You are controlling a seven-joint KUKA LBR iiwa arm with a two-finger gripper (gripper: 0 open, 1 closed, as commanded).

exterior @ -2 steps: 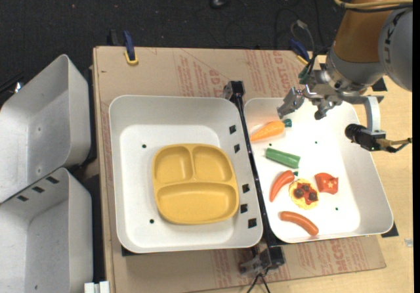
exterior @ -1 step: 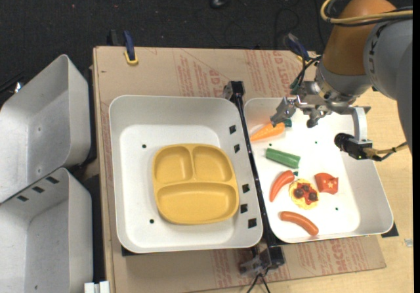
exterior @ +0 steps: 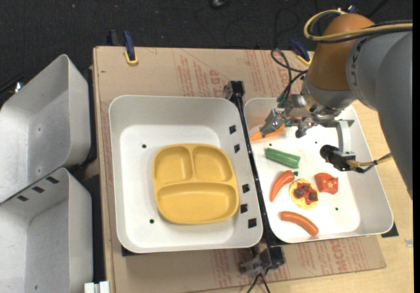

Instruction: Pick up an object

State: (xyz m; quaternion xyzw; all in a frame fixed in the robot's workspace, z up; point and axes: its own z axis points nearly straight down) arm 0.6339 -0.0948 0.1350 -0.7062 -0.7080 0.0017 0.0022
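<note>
Camera view looks down on a wooden bench (exterior: 177, 71) whose top bears two shallow white plastic bins side by side. Largest in sight is the grey arm with its orange band (exterior: 335, 55), which reaches in over the bench's far right corner and ends above the far part of the right bin. Next in size, the left bin (exterior: 125, 173) holds a yellow plastic tray with three compartments (exterior: 195, 183), lying flat near its middle. The right bin (exterior: 367, 209) carries the small toy foods. The two-finger gripper (exterior: 283, 119) sits low at this bin's far left corner, and an orange carrot-shaped piece (exterior: 268, 132) shows at its tips beside the bin's left wall; whether the fingers are clamped on that piece or merely over it cannot be told from this angle. Just nearer the front lies a green cylinder-like vegetable piece (exterior: 283, 156), tilted across the bin's left half. Near the bin's front edge rests a reddish-orange sausage (exterior: 299, 221). A red chilli pepper (exterior: 281, 184) curves beside the left wall, close to a small yellow round piece with dark red topping (exterior: 304, 194) at the bin's middle. A red strawberry-like chunk (exterior: 327, 182) lies just to the right of that.
</note>
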